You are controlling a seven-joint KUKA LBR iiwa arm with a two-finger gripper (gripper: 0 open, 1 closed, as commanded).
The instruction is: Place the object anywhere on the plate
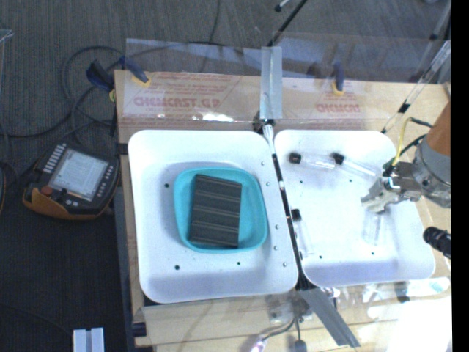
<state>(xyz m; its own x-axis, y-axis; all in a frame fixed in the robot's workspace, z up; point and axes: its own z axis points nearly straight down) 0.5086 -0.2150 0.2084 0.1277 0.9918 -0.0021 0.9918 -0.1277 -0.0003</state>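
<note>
Dark and ribbed, the object (pixel 215 211) lies flat on the turquoise plate (pixel 182 205) in the left bin (pixel 146 196), well away from the gripper (pixel 381 196), which hangs over the right bin (pixel 344 262); whether it is open, I cannot tell. The placing looks done.

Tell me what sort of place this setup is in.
Probably a robotics lab test cell: two white bins on a bench, a teach pendant with cables on the carpeted floor, and a robot claw over the right bin. A dark ridged block lies on a teal plate.
</note>
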